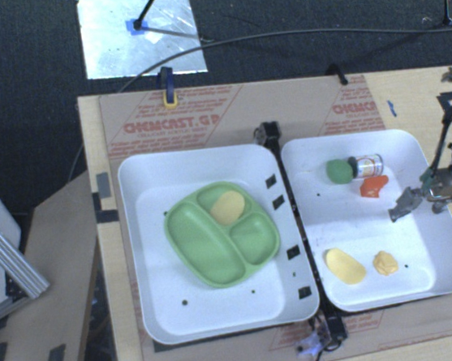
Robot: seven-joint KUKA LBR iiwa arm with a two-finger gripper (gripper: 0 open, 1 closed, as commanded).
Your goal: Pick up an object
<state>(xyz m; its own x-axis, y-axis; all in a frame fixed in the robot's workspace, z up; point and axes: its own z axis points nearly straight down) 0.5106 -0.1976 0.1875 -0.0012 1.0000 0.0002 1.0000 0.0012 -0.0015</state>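
The claw [401, 210] sits low over the right side of the right bin [446, 271], and it comes in from the right. I cannot tell how the claw is set, because just 1 dark tip shows clearly. Nothing is seen in its grip.

There are 5 small things in the right bin, so the claw has lots to pick from. The closest one is an orange-red lump [374, 187]. It is small and bumpy, and it lies just up and to the left of the claw tip. Right above that lump is a little shiny can [366, 166] lying on its side. A round green ball shape [339, 171] touches the can's left end. These 3 things sit in a tight bunch.

Below the claw and a bit left is a small yellow lump [386, 262] with a crinkly look. Farther left of it lies a smooth, long yellow thing [345, 266], a bit like a banana.

Far to the left of the claw is the left bin [146, 226]. It holds a green plate [210, 251] with 3 parts. A pale yellow round thing [228, 207] rests in the plate's top part.
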